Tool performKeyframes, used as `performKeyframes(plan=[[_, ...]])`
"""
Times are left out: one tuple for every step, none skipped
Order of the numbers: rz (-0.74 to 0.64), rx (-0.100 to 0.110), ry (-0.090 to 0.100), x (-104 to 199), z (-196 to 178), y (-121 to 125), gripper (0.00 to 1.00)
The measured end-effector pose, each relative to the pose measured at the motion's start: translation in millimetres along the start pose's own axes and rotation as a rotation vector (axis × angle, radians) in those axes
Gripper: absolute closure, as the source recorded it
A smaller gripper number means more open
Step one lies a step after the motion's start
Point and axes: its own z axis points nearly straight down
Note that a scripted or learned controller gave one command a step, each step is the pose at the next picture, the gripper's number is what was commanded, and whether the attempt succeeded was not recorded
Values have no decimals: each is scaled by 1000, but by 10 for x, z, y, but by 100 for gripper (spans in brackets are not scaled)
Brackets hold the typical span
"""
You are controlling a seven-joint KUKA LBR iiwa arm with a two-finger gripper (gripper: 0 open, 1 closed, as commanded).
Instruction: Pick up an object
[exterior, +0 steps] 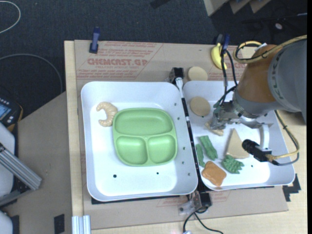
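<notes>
My gripper (pixel 219 119) is down in the right bin (pixel 278 177), near its upper left part, under the grey arm with the orange band (pixel 256 84). A small tan piece (pixel 214 127) lies right at the gripper's tip; whether it is gripped is hidden. Around it lie a round beige bun (pixel 199 106), green beans (pixel 207 147), a tan sandwich wedge (pixel 235 144), a green leafy piece (pixel 232 165) and an orange nugget (pixel 214 173).
The left bin (pixel 97 179) bears a green divided plate (pixel 145 135) and a croissant (pixel 106 113). A beige disc (pixel 197 73) and a yellow banana (pixel 217 56) lie behind the right bin. A black cable plug (pixel 254 149) hangs beside the wedge.
</notes>
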Motion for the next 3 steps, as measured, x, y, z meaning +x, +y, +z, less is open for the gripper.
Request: performKeyframes(plan=[[-2,-5,2,20,-9,301,100],[-2,-5,2,37,-7,587,100],[-1,-3,2,46,-6,630,100]])
